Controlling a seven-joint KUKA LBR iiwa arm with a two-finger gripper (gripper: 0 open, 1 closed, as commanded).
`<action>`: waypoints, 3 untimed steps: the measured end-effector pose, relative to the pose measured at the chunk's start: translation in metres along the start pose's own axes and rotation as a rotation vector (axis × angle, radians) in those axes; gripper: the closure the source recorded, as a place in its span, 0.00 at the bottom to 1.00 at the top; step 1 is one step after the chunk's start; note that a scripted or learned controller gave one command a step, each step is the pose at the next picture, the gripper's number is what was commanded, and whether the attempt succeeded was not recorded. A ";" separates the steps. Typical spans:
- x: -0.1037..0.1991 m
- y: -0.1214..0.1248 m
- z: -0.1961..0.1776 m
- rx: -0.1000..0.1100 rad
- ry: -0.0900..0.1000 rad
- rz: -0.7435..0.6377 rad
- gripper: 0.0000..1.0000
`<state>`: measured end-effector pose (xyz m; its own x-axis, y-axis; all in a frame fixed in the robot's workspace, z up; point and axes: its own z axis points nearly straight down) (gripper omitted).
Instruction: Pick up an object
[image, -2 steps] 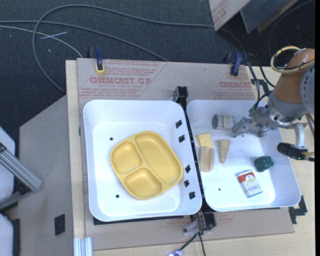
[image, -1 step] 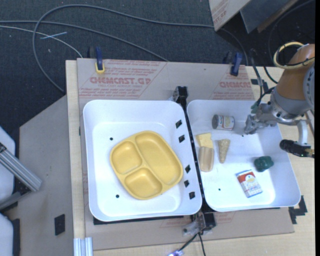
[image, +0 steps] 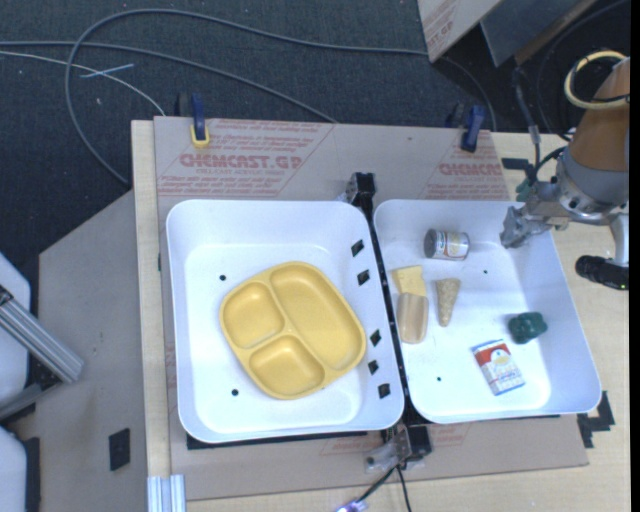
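Two white bins, left (image: 190, 300) and right (image: 560, 290), of smooth moulded plastic with a faint sheen. Divided yellow tray (image: 291, 329): matt plastic, smooth, with softly rounded compartment walls. Small can (image: 446, 244): bare metal, shiny and reflective. Three tan wedges (image: 420, 300): dull, pale, wood-like in look. Dark green lump (image: 527, 325): matt, its material uncertain. Red-and-white packet (image: 498, 366): printed card or paper, lightly glossy. Counter (image: 150, 250): brown protective paper printed in red over a flat sheet, matt. Clamps (image: 199, 118) at the far edge: blue and yellow plastic. Arm (image: 600, 150): smooth grey casing with a glossy orange band; hand (image: 517, 228) of dull grey metal.
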<state>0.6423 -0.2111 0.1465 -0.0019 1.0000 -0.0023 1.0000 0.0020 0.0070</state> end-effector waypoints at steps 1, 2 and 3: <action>0.005 -0.006 -0.058 0.000 0.000 0.001 1.00; 0.015 -0.007 -0.115 -0.002 0.000 0.000 1.00; 0.074 -0.025 -0.106 0.010 0.005 -0.003 1.00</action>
<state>0.6163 -0.1368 0.2518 -0.0054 1.0000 0.0032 1.0000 0.0054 -0.0028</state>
